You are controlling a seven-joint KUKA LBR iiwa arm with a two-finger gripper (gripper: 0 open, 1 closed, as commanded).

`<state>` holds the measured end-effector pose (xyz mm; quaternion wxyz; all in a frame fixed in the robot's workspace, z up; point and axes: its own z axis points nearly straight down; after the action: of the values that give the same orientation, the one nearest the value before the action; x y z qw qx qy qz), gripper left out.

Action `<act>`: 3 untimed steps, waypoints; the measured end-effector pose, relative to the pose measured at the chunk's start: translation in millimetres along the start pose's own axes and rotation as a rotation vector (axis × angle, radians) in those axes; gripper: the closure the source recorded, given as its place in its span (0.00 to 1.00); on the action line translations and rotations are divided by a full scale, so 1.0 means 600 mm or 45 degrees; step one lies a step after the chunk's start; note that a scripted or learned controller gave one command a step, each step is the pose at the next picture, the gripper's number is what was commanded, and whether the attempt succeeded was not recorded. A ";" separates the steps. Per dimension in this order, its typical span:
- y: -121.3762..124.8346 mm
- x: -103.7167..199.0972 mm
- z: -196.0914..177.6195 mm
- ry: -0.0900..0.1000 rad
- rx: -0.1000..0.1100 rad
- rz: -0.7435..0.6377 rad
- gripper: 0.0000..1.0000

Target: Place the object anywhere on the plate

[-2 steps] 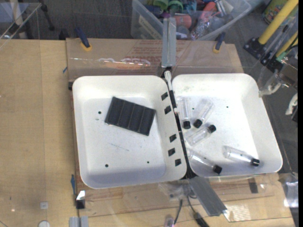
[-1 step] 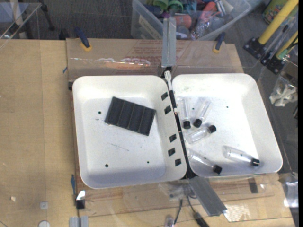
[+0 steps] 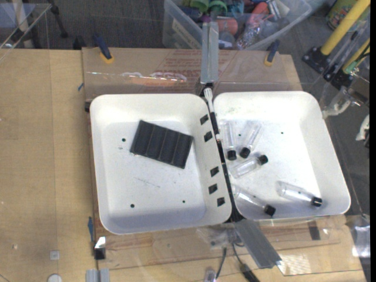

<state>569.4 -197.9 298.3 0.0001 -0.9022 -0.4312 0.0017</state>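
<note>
Well, the black ridged plate (image 3: 161,144) is lying bare and slightly askew on the floor of the left bin (image 3: 97,157). To the right of the plate, across the seam between the bins, clear vials (image 3: 249,165) with black caps are lying scattered in the right bin (image 3: 294,101) (some bunched closest to the plate, two resting farther right). Beyond the plate, a clear tote (image 3: 176,7) of colourful items is sitting. How the gripper's jaws are standing, I cannot tell.
</note>
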 end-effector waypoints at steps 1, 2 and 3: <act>0.000 0.002 -0.016 -0.002 0.000 -0.004 1.00; 0.000 0.002 -0.016 -0.002 0.001 -0.005 0.00; 0.000 0.004 -0.032 -0.004 0.000 -0.008 1.00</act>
<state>570.9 -196.1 317.5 -0.0005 -0.9008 -0.4342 0.0031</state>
